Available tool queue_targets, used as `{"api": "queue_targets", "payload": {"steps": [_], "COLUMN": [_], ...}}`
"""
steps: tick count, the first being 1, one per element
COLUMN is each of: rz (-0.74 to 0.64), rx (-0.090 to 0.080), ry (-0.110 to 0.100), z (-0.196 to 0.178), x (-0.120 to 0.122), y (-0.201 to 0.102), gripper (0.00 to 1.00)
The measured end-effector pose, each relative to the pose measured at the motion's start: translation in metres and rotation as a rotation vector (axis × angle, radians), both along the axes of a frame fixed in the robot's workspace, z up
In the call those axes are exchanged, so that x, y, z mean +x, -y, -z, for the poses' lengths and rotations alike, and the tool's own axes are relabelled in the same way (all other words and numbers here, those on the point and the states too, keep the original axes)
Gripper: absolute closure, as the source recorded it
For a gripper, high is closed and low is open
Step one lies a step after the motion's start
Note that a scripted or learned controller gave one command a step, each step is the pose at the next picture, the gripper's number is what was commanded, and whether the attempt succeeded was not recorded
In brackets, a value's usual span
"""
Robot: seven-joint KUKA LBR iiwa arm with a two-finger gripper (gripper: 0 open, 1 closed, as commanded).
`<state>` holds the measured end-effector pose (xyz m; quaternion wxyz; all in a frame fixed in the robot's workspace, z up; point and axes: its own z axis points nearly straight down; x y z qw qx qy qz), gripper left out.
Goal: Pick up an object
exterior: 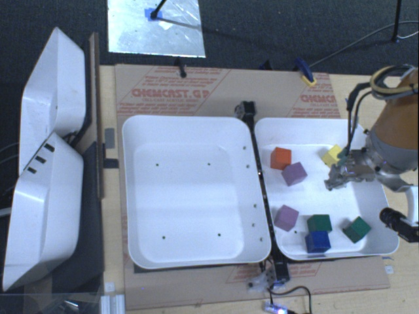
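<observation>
Right now the gripper (339, 175) hangs low by the right bin's (308, 128) right edge, just beside the yellow block (332, 154); whether it is apart or together, I cannot tell. Descending off-centre could nudge that block against the wall.

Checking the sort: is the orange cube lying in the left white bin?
No, the orange cube lies in the right white bin, beside a purple cube.
</observation>
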<state>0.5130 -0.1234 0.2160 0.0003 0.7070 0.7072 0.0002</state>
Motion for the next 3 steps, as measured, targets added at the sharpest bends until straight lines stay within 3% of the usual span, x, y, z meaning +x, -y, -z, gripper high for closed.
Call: {"api": "queue_targets", "payload": {"steps": [1, 2, 3], "rz": [-0.005, -0.001, -0.003], "rx": [0.001, 0.000, 0.001], "ry": [0.000, 0.000, 0.000], "z": [0.009, 0.021, 0.030], "x": [0.050, 0.119, 0.157], "y": [-0.053, -0.040, -0.071], "gripper": [0.00, 0.00, 0.00]}}
